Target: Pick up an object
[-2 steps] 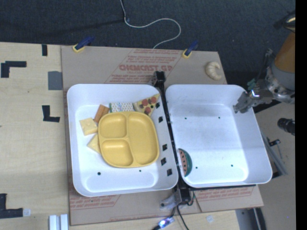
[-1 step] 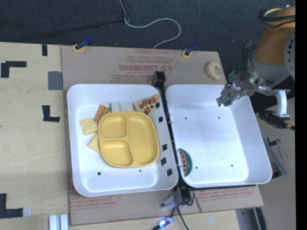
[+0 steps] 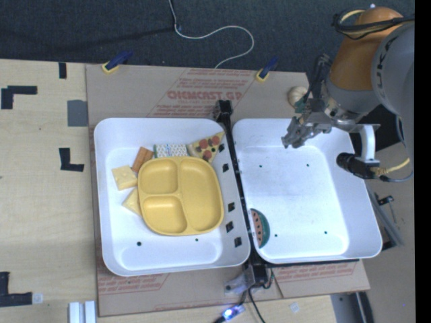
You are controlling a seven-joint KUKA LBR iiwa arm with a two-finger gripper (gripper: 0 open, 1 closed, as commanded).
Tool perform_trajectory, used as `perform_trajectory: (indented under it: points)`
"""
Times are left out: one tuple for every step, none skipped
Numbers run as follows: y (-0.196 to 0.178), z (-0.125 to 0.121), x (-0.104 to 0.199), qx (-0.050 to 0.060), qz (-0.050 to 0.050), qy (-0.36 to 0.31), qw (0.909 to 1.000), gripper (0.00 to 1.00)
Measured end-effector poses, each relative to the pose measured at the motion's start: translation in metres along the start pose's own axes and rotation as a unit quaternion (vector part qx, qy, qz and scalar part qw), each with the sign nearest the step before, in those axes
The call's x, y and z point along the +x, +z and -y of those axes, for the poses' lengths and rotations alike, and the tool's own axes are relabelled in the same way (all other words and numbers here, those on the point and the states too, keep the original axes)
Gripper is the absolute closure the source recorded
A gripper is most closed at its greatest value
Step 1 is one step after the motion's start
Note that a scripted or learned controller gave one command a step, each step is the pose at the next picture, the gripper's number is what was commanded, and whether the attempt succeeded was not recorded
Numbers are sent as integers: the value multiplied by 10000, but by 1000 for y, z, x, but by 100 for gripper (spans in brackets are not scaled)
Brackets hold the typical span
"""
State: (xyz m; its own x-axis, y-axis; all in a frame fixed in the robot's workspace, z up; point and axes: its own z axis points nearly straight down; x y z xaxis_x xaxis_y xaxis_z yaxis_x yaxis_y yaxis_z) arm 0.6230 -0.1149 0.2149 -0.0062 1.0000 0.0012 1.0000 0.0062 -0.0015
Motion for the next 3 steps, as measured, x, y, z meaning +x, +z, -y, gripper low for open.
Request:
perform_trajectory:
  points:
    - [5, -14, 58, -1, -1, -5, 10000, 100]
    - [5, -35, 103, -6, 1, 2, 10000, 100]
    - [-6, -33, 120, -2, 2, 17, 10000, 100]
